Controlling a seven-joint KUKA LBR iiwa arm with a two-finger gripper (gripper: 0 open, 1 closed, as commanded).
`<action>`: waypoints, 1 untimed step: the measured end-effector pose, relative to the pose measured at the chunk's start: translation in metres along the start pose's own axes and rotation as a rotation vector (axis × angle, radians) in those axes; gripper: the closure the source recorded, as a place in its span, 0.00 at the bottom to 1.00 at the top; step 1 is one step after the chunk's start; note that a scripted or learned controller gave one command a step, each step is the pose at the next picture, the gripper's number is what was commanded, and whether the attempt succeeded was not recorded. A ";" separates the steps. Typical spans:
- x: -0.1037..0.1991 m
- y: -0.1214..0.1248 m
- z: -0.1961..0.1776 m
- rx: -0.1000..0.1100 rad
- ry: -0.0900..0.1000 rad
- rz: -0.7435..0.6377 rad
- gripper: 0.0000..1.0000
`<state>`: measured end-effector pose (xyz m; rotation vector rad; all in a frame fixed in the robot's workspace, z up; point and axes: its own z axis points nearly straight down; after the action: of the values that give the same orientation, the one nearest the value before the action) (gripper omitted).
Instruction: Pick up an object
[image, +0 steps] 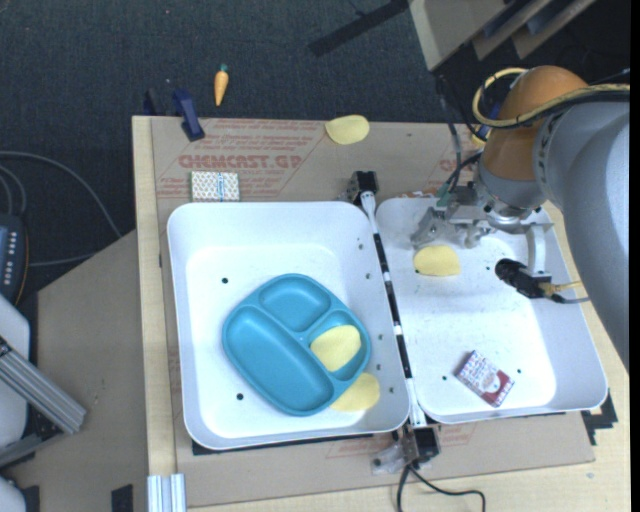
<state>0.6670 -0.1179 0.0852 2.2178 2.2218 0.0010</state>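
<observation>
cannot tell the state of the gripper (452, 222), hanging at upper right of the frame just above a yellow piece (437, 261) lying in the right bin (570, 395). lower in that bin, a small red packet (484, 377). at left centre, in the left bin (190, 300), a blue divided tray (275, 345) carrying a second yellow piece (337, 346).

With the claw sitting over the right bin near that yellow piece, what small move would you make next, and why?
Probably a short descent straight onto the yellow piece. The claw hangs just above it near the back of the right bin, and nothing shows between its fingers yet. The piece lies apart from the small red packet, so nothing crowds the approach. Whether the fingers are spread enough can't be told.
</observation>
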 end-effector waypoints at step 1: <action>0.016 -0.010 0.000 0.004 0.002 0.001 0.00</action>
<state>0.6568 -0.1015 0.0848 2.2214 2.2234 -0.0012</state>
